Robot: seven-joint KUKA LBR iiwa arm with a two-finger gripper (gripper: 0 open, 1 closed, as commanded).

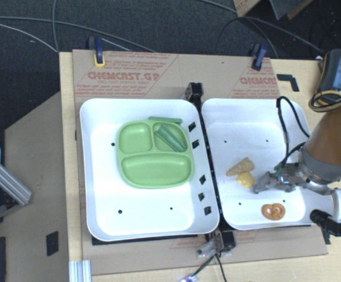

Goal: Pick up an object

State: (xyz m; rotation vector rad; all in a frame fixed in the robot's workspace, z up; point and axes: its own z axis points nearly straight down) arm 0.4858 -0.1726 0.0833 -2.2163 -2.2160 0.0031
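Your gripper point(263, 185) sits low in the right bin point(240, 119), toward its near right corner; whether it is released or clenched you cannot tell. Its tip is just beside a pale yellow food piece point(242, 173) (two lumps, touching). A pretzel point(273, 211) lies near the bin's front edge. In the left bin point(100, 204), a green divided plate point(154, 155) holds a green pod point(170, 136) in its back right compartment.

yellow chunk point(241, 173) and pretzel point(273, 211) — flat in right bin point(240, 113)
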